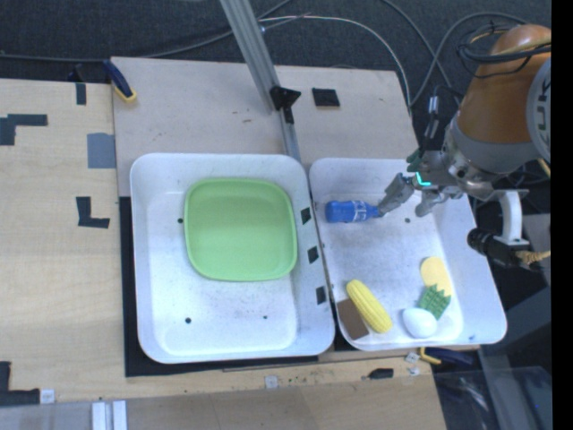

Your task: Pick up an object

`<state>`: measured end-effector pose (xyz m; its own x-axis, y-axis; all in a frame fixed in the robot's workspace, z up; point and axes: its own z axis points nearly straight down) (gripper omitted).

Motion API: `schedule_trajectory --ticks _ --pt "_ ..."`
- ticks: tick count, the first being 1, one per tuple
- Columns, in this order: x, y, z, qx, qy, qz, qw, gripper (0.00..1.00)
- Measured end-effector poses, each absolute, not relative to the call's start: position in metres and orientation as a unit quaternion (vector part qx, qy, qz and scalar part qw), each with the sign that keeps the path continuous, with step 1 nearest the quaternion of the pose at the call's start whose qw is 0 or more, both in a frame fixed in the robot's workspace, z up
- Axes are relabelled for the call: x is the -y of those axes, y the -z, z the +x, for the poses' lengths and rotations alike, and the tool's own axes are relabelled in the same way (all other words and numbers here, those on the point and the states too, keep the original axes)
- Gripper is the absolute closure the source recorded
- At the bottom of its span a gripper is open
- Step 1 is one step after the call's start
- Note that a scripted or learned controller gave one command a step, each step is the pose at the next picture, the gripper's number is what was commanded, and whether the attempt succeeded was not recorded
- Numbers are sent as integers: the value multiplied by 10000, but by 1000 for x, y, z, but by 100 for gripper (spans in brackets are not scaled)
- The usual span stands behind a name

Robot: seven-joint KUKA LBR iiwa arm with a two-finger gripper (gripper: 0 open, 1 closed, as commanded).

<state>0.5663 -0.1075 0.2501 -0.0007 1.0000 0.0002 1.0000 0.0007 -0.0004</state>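
Observation:
A small blue bottle-like object point(346, 211) lies on its side near the upper left of the right bin point(466, 267). My gripper point(409, 201) hangs over that bin's upper middle, just right of the blue object. It is open, with nothing between its fingers. The left fingertip point(387, 204) reaches down beside the blue object's right end; I cannot tell if it touches. Along the bin's front lie a yellow corn cob point(368, 305), a white egg-shaped object point(418, 322), a yellow and green piece point(434, 287) and a brown block point(350, 317).
The left bin point(161, 267) holds a square green plate point(240, 229). A metal post point(260, 52) rises slantwise from behind the bins. Cables run across the dark floor at the back. The arm's orange band point(506, 79) stands over the right bin's far right corner.

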Motion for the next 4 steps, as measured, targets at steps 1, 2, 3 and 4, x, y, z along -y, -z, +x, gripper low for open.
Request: schedule_trajectory --ticks 1,2,3,4 --pt "107 -250 566 7074 -1 -7069 3 0" --pt "111 -190 561 7072 -14 -7070 16 0" --pt "106 -140 552 7074 -13 -7068 15 0" --pt "105 -90 553 7074 0 -7069 -1 0"
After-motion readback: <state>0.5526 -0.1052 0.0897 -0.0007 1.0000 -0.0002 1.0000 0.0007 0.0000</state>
